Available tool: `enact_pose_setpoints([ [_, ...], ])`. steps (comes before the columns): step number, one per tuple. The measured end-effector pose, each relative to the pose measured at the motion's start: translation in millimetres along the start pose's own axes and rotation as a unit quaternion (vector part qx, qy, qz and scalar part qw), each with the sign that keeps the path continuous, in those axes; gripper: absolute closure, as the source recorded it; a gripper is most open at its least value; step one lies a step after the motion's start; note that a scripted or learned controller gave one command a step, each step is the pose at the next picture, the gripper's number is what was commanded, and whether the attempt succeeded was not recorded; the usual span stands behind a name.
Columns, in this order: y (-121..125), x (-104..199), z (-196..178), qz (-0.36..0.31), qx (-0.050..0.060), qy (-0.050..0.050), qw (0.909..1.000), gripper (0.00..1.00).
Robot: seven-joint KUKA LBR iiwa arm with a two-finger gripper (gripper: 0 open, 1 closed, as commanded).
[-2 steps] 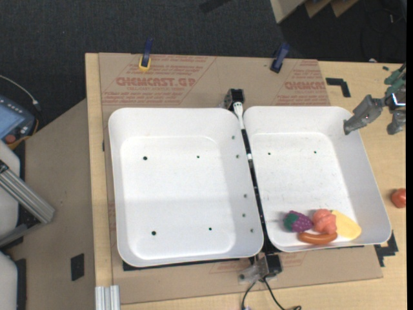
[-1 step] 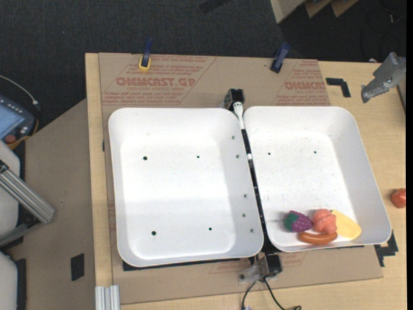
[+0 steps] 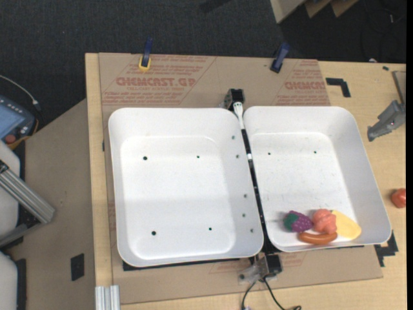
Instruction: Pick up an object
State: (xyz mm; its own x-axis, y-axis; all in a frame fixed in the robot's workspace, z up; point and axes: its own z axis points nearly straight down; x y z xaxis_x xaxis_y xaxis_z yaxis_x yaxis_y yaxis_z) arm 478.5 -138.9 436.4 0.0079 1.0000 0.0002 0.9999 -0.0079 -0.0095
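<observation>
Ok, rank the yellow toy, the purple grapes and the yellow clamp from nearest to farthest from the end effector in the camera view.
1. Yellow toy, near right corner of the right bin, closest to the end effector.
2. Purple grapes, further left in that bin.
3. Yellow clamp, board's far left edge.
</observation>
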Motion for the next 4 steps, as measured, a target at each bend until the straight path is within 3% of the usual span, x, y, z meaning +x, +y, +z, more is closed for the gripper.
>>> enact_pose_setpoints([
  [1, 0, 40, -105, -0.006, -0.012, -0.001, 0.9999, 0.00],
  [2, 0, -5, -31, -0.002, -0.001, 0.000, 1.0000, 0.00],
  [3, 0, 15, -103, -0.005, -0.011, -0.002, 0.9999, 0.00],
  [4, 0, -55, -5, 0.000, 0.000, 0.000, 1.0000, 0.00],
])
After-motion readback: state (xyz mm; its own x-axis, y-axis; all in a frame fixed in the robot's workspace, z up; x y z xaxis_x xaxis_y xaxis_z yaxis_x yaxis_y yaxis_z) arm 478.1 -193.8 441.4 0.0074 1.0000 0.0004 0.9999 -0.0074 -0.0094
